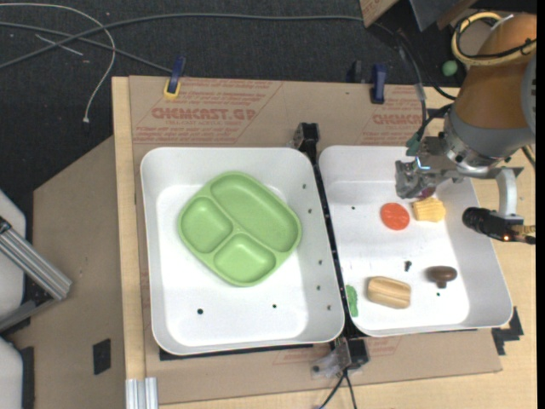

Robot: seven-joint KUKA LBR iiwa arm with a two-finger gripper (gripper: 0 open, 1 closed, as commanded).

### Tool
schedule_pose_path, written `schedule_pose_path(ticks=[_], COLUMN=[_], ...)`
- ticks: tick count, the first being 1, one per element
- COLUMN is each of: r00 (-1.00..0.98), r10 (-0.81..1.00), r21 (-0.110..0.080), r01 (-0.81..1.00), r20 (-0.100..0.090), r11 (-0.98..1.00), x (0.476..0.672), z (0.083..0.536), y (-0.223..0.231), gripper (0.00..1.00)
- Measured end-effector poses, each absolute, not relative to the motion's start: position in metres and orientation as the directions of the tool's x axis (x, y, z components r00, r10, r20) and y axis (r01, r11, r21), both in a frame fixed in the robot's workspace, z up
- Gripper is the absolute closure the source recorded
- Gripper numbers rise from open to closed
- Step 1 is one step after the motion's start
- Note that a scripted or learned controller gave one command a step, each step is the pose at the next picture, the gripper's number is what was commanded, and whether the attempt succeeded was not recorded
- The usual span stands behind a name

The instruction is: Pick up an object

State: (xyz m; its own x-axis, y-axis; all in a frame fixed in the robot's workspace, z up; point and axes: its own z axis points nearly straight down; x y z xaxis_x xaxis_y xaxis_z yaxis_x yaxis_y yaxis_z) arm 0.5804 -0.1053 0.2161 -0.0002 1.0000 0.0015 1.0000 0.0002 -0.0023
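Of the 2 white bins, the left bin (162, 254) holds a green divided plate (240, 227), while the right bin (477, 288) holds the gripper (415, 184), its grip state impossible to tell, just beside a yellow piece (429, 210), an orange disc (394, 216), a tan bread roll (388, 291) and a brown piece (441, 273).

A green three-compartment plastic plate (239, 227) takes the left white bin's (170, 313) middle; bare floor rings it, widest along the near edge.

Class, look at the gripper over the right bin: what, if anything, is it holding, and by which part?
It cannot be told: the gripper hangs just above the yellow item.
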Motion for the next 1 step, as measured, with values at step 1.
schedule_pose_path(ticks=[1], r00=[0.000], r10=[1.000], r21=[-0.001], r01=[1.000], r20=[0.001], r11=[0.000], x=[0.5807], z=[0.2165], y=[-0.1053], gripper=[0.00])
